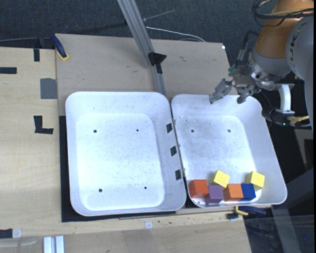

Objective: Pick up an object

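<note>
Several small blocks lie along the near edge of the right bin (263,141): an orange block (199,187), a purple block (216,193), a yellow block (221,178), a second orange block (234,192), a blue block (247,191) and another yellow block (257,179). My gripper (227,94) hovers over the far rim of the right bin, well away from the blocks. Its two fingers are spread apart with nothing between them.
The left bin (73,141) sits beside the right one, joined by a divider with black clips (173,151). A slanted metal pole (138,28) stands behind the bins. Black tape marks and a grey patch (48,87) lie on the bench at left.
</note>
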You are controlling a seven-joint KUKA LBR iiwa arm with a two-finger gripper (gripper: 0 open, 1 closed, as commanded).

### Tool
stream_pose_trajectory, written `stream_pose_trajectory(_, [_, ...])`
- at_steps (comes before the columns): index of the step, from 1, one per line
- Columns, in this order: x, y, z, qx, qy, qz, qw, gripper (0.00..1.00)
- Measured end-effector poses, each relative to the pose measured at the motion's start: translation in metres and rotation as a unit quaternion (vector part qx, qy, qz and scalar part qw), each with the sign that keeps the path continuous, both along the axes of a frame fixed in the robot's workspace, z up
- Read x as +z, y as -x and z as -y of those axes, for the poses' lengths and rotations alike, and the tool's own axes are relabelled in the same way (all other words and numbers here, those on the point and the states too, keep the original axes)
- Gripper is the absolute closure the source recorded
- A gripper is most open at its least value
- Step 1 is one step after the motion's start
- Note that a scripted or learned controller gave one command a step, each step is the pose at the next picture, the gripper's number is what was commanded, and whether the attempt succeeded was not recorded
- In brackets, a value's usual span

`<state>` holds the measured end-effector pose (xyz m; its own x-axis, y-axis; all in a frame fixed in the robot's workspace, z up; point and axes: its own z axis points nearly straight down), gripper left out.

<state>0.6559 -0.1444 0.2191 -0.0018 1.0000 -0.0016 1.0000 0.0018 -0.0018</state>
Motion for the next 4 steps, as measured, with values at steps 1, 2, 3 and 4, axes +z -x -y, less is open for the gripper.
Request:
stream_pose_trajectory(1, [-0.079, 0.083, -0.018, -0.001, -0.0023, -0.007, 1.0000, 0.00])
stream_pose_trajectory(2, [-0.131, 0.030, -0.039, 0.001, -0.0014, -0.001, 1.0000, 0.00])
stream_pose_trajectory(3, [-0.127, -0.010, -0.004, -0.001, -0.0001, 0.002, 1.0000, 0.00])
stream_pose_trajectory(4, [-0.127, -0.018, -0.027, 0.001, -0.0009, 0.001, 1.0000, 0.00])
